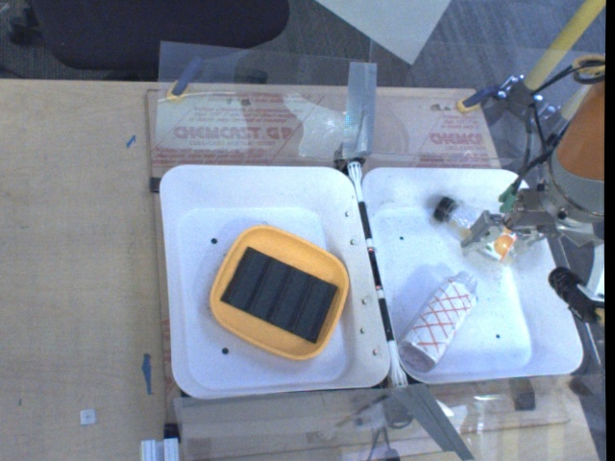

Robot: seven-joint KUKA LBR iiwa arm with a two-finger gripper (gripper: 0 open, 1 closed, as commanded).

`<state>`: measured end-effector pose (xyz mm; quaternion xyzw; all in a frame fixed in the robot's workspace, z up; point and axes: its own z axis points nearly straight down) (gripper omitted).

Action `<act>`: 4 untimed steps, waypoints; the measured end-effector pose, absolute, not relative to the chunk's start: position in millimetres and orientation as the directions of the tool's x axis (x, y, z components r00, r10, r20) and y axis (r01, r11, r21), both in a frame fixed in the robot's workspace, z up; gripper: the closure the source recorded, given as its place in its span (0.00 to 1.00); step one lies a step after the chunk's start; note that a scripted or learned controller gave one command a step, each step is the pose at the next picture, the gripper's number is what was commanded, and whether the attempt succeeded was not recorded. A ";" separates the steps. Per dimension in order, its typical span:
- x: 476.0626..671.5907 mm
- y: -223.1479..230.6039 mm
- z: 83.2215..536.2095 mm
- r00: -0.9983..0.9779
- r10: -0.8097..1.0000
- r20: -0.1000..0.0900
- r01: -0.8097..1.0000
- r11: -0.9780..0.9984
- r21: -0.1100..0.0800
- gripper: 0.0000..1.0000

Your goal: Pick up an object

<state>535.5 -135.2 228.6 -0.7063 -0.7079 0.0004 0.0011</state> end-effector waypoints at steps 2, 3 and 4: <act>480.0 -196.3 260.7 -0.156 0.988 -0.002 0.988 0.156 0.002 0.00; 533.0 -190.6 164.5 -0.183 0.983 0.000 0.983 0.183 0.000 0.00; 579.6 -207.9 93.4 -0.076 0.997 0.000 0.997 0.076 0.000 0.00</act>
